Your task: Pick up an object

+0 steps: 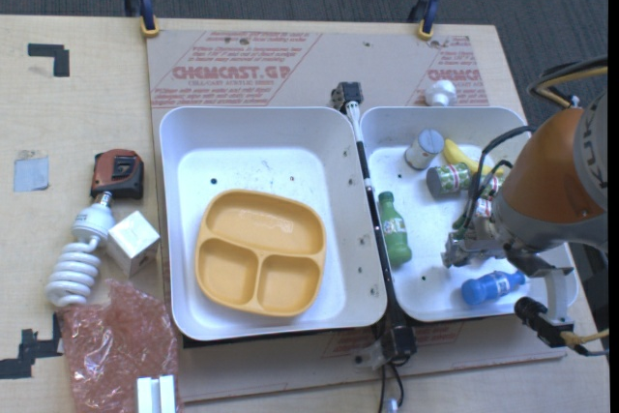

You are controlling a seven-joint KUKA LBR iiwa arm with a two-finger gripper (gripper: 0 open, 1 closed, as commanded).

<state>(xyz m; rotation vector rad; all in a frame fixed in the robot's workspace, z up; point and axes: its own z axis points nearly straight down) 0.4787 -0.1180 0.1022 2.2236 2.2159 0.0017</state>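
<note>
The right bin [426,305] holds a green bottle [393,228] lying along its left side, a blue bottle [491,286] near the front right, a green can [449,178] on its side, a small grey cup [424,150] and a yellow item [458,154] at the back. My gripper [466,250] reaches down into the right bin from the right, just above and left of the blue bottle. Its tips sit low near the bin floor, with nothing visible between them.
The left bin [184,208] holds a yellow divided plate [259,251]. Left of the bins lie a spiral light bulb [79,256], a white cube [133,237], a tape measure [118,174] and a pink mesh bag [116,343]. A white cap [442,93] rests on the board behind the right bin.
</note>
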